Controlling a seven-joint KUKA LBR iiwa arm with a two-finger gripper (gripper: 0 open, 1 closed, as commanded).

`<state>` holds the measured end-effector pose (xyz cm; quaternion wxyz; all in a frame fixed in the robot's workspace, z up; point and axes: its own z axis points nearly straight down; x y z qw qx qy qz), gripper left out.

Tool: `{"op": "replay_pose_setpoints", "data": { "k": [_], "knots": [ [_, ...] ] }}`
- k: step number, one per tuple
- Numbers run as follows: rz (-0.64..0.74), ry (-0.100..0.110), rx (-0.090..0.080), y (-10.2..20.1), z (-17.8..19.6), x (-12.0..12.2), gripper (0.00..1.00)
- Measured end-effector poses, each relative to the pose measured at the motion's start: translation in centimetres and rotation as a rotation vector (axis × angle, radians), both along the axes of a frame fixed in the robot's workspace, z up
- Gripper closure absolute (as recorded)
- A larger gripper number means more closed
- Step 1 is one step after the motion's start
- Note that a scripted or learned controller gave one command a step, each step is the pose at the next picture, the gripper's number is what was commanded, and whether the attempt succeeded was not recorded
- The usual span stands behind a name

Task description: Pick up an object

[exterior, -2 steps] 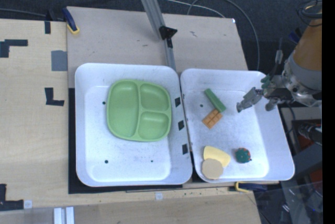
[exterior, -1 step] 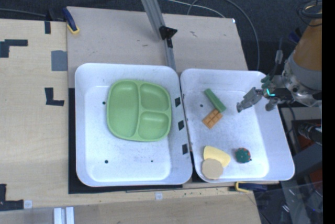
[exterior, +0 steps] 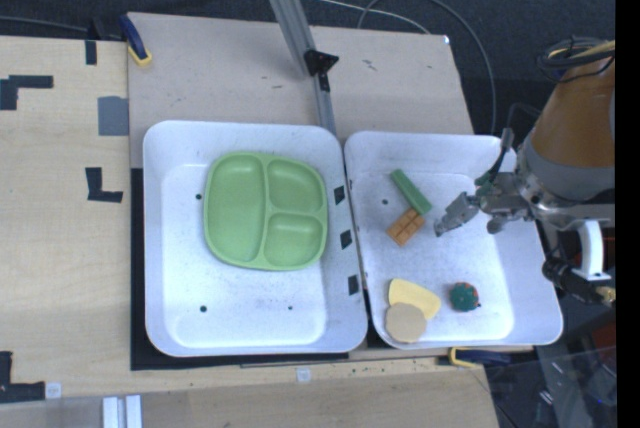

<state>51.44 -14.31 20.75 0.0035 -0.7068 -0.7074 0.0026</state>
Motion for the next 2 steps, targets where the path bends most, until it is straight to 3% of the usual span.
{"op": "replay_pose_setpoints", "data": {
  "k": [2],
  "knots": [
    [0.001,-0.001,0.000,0.1,-9.0,0.2,0.00]
  ]
}}
